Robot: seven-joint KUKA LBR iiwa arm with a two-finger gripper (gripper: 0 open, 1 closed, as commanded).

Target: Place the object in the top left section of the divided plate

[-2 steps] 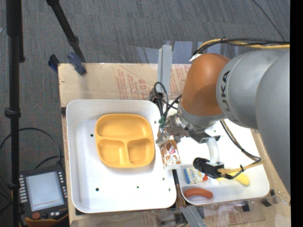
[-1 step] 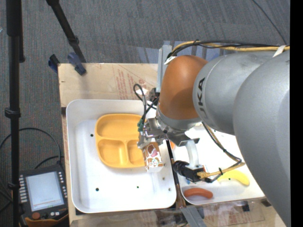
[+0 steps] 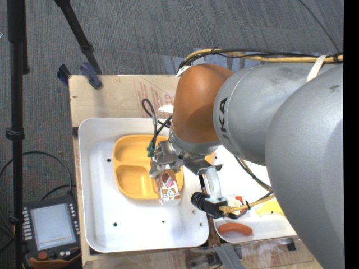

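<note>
Over the yellow divided plate (image 3: 130,167) in the left white bin (image 3: 98,206), that's me hovering.
My gripper (image 3: 166,185) has a small carton (image 3: 169,186) with a brown-and-white label pinched between its fingers, tilted, right at the plate's right edge. Red sausage-looking thing (image 3: 235,228) sits over in the right bin (image 3: 277,232), well apart.

Arm (image 3: 252,116) blocks the divided plate's (image 3: 130,170) right side and most of the right bin (image 3: 263,231). Plate's left sections lie open from above. Bare floor of the left bin (image 3: 106,223) around the plate gives passing room.
</note>
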